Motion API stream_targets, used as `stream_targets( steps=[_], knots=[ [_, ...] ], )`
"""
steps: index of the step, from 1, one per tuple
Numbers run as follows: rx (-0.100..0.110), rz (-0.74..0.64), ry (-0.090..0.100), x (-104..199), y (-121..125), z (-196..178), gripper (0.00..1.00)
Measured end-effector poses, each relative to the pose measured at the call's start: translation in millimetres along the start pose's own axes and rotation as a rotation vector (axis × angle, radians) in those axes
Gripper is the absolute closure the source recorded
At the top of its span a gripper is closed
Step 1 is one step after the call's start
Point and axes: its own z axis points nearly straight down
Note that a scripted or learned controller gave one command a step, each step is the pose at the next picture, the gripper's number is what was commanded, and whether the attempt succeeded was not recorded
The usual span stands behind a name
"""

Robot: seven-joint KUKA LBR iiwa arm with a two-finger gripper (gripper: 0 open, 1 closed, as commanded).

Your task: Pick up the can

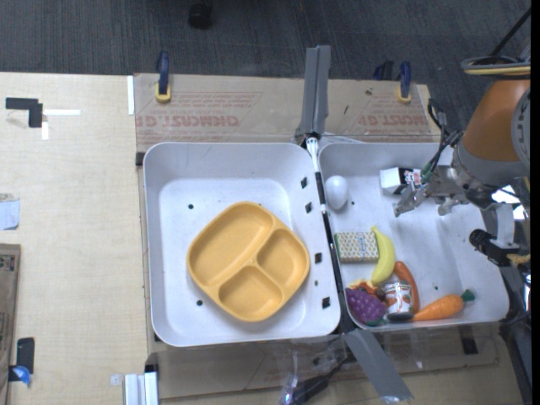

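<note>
- Two white bins are sitting side by side; on your left, the left bin is holding a yellow divided plate.
- Moving right, the can is standing near the front wall of the right bin — grapes crowding one side, a carrot the other, a banana just behind.
- Farthest right, the gripper is hovering well apart from the can, gripping nothing; I cannot tell its opening.
- You are looking at the approach step — next, I judge, it is needing a move forward over the can, then a careful descent between neighbours.
</note>
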Motion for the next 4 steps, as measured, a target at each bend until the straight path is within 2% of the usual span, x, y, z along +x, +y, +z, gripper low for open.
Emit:
stream_targets(
  steps=[1, 2, 3, 4],
  knots=[
    [0.02, 0.054, 0.01, -25, 56, 4, 0.0],
    [0.036, 0.05, 0.009, -24, 52, 0, 1.0],
    [-0.003, -0.082, 0.0, 15, 65, -157, 1.0],
    [-0.002, -0.483, 0.002, 24, -6, -143, 1.0]
  ],
)
